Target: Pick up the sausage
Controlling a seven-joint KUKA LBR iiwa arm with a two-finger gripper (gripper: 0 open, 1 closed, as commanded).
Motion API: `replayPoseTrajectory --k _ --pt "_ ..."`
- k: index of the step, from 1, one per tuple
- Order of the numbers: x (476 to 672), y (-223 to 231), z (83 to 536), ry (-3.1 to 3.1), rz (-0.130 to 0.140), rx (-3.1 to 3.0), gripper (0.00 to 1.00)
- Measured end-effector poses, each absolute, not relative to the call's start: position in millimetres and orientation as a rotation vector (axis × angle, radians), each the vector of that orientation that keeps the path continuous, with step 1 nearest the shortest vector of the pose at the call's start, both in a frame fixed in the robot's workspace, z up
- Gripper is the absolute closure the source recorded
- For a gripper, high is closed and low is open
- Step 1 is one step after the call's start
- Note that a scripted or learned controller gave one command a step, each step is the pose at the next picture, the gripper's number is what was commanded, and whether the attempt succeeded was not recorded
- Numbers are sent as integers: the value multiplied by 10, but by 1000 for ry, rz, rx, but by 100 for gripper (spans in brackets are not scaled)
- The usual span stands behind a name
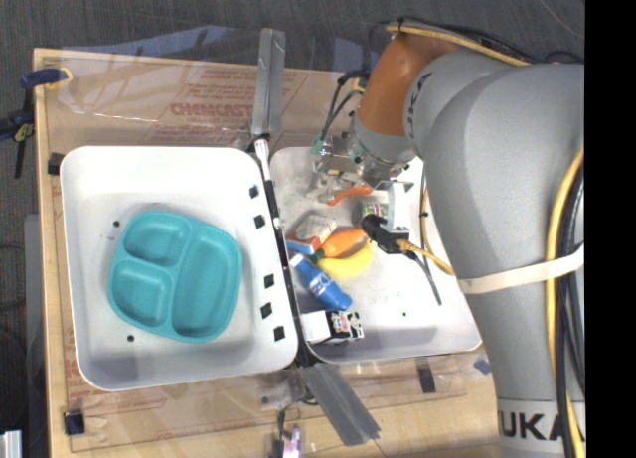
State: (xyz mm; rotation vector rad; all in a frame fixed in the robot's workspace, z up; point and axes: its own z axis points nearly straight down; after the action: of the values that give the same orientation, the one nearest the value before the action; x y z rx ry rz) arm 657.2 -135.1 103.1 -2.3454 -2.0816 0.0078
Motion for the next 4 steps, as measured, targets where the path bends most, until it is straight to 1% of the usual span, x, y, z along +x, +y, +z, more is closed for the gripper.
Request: replayPoseTrajectory --k 1,2,3,4 --pt "6572 -1350 1031 -2082 8 -2345 0" --pt "6570 -1930 1193 -2113 1 -2323 0" --pt "6577 -2050 927 -2199 2 -2240 0" --pt "6566 -2037 1011 -2199 10 -2230 100"
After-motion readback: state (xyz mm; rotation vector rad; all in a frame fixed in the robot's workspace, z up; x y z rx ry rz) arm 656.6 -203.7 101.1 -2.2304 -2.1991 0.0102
